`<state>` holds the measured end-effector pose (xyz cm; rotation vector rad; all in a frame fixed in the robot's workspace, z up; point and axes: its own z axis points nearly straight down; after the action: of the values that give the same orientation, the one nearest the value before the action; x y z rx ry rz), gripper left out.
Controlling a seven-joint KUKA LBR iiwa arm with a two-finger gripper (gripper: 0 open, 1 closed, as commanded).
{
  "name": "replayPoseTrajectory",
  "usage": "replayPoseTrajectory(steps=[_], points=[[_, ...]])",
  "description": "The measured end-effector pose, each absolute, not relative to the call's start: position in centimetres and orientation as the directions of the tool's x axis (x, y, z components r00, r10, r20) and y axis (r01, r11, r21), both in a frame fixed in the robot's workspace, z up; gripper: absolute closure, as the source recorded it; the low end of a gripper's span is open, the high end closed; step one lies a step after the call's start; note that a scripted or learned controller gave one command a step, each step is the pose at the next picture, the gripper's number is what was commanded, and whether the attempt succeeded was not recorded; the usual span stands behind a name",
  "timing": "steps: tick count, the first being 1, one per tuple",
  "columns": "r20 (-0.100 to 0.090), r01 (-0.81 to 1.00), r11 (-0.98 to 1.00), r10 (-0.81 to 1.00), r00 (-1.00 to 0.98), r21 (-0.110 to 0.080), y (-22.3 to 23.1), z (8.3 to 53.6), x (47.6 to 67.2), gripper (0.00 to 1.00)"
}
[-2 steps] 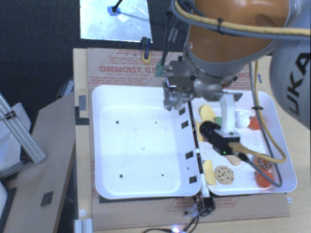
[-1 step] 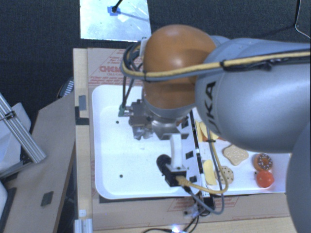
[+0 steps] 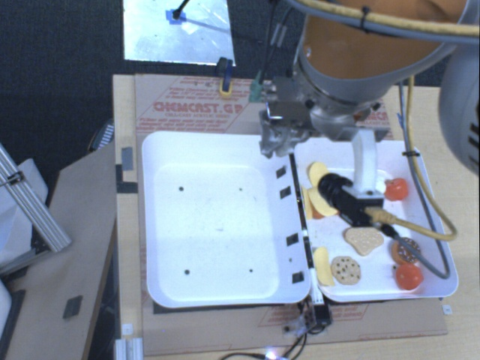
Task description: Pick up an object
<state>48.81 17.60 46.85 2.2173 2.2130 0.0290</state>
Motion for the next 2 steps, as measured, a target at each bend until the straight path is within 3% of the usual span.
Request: replayPoseTrajectory(steps=[1,2], points=[[-0.003,1.0,0.007,1.0,-0.007,-0.011,21.7,33.4,48.5,1.0],[0.005,1.0,0.006,1.0,-0.006,0.009,22.7,41.4,48.7,1.0]])
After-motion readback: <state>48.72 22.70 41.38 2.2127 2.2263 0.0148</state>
